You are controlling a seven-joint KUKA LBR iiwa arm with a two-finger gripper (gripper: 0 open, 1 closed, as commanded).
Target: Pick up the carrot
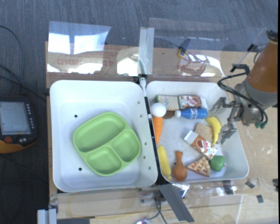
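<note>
The carrot (157, 128) looks like smooth plastic, lying in a glossy white plastic bin (237, 169) on a pale wooden bench (266, 185).

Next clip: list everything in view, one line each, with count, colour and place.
carrot: 1, orange, right bin, left wall
egg: 1, white, above carrot
bottle: 1, blue, right bin, upper middle
bananas: 2, yellow, right bin, one right, one bottom left
drumstick: 1, brown, right bin bottom
pizza slice: 1, red-tan, beside drumstick
divided plate: 1, green, left bin
bins: 2, white, on bench
pendant: 1, black-orange, far left
tool: 1, grey, right bin's right edge
</note>
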